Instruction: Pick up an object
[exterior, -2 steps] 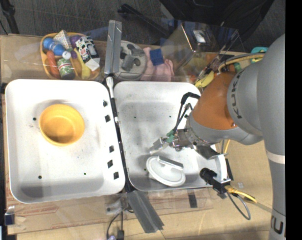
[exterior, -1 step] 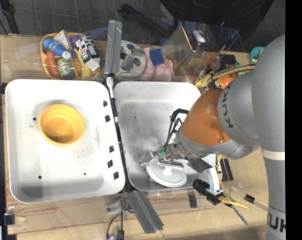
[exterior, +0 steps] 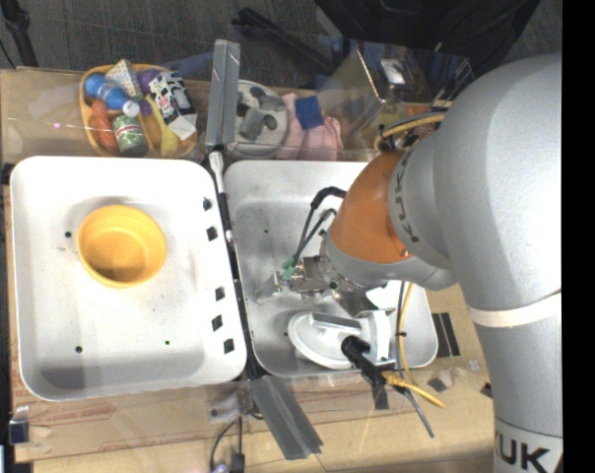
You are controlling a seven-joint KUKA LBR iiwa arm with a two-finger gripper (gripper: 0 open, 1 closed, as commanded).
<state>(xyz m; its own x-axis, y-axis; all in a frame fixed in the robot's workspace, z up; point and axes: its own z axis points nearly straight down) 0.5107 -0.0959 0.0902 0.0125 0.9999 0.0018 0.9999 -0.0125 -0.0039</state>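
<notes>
A yellow bowl (exterior: pixel 123 243) sits upright in the left white bin (exterior: pixel 41 363), toward its back left. My gripper (exterior: pixel 290 280) hangs low over the middle of the right white bin (exterior: pixel 258 190), reaching in from the right under the orange band of the arm. Just in front of the gripper, by the bin's front wall, lies a white rounded dish-like thing (exterior: pixel 315 341), partly covered by the wrist. Nothing can be made out between the gripper's tips, and the arm hides much of the right bin's floor.
Behind the bins, a yellow basket (exterior: pixel 99 136) holds several small bottles and packets. A grey rounded item (exterior: pixel 258 116) and a pink cloth (exterior: pixel 317 138) lie beside it. A metal divider (exterior: pixel 229 264) runs between the bins.
</notes>
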